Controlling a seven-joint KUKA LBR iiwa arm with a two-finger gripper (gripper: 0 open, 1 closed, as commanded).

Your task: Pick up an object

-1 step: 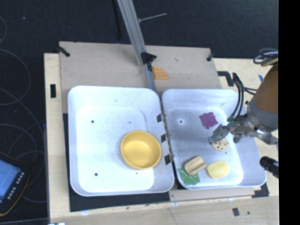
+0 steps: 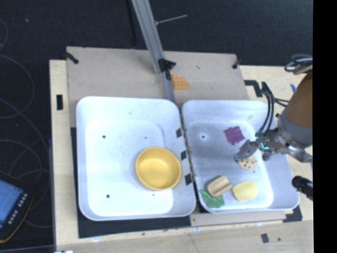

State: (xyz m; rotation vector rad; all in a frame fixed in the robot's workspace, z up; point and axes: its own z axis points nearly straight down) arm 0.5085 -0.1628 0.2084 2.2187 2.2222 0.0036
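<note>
In the right bin (image 2: 210, 115), my gripper (image 2: 246, 154) reaches in from the right and hangs just above a small speckled beige piece (image 2: 248, 164). Whether it touches that piece is unclear. A purple block (image 2: 234, 135) lies up and to the left of the gripper. Along the bin's front edge lie a tan cylinder (image 2: 218, 185), a yellow rounded lump (image 2: 245, 190) and a green scrap (image 2: 210, 198) partly under the tan cylinder.
A yellow bowl (image 2: 158, 168) sits in the left bin (image 2: 105, 115), near the divider between the bins. A grey metal post (image 2: 150, 30) rises behind the bins, with an orange tag (image 2: 179, 83) at its base. Cables run by the arm at the right.
</note>
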